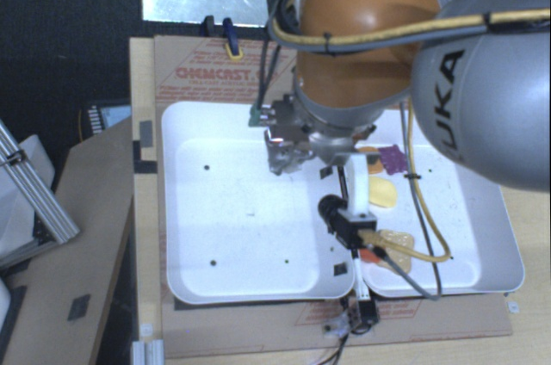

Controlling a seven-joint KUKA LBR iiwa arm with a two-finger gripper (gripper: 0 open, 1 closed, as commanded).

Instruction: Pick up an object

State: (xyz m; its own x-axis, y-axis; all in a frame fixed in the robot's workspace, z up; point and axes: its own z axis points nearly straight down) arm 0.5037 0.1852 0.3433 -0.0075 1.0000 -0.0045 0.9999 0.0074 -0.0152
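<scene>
My gripper (281,155) hangs over the back right part of the left bin (224,217), close to the divider between the bins. The orange wrist and grey arm cover much of the right bin (482,256). In the right bin I see a purple piece (393,158), a yellow rounded object (384,194) just below it, and a pale tan object (398,244) nearer the front. A small orange bit (368,151) peeks out beside the wrist. Nothing shows held at the gripper.
The bins sit on a cardboard sheet (207,66) with red print. A blue clamp (231,36) stands at the back edge. Metal framing (30,191) lies off to the left of the bench.
</scene>
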